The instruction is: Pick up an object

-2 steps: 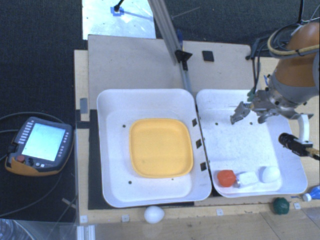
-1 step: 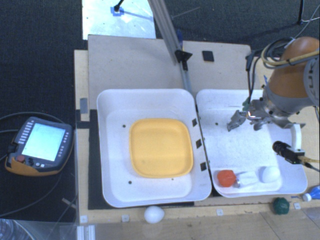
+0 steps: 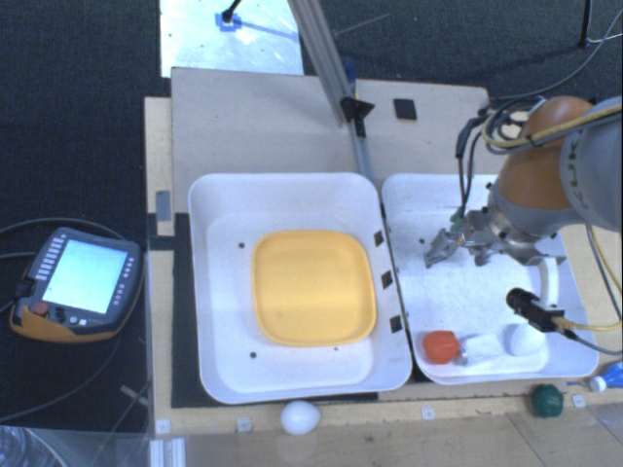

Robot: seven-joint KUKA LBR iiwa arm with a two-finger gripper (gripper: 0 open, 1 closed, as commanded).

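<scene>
**A:** Where are the things it could pick up?

**B:** In the right bin (image 3: pixel 409 197), toward six o'clock along its near wall. A red ball (image 3: pixel 440 347) lies at about seven o'clock in that bin, a small white piece (image 3: pixel 479 347) just beside it, and a white egg (image 3: pixel 523 339) further toward five o'clock.

**A:** And the gripper?

**B:** The gripper (image 3: pixel 443 248) hangs over the middle of the same bin, at about twelve o'clock from the red ball and well apart from it. Nothing sits between its fingers. Whether they stand open or closed I cannot tell; the metal parts blur together.

**A:** The arm behind it?

**B:** The arm (image 3: pixel 540 168), orange at the band, comes in from three o'clock over the bin's far right corner.

**A:** Anything else around?

**B:** The left bin (image 3: pixel 209 261) holds a yellow plate (image 3: pixel 313 287) at its centre. A second white egg (image 3: pixel 300 417) rests on the bench at six o'clock from that bin, a green ball (image 3: pixel 546 400) beyond the right bin's five o'clock corner, and a handheld controller (image 3: pixel 76 282) out at nine o'clock.
</scene>
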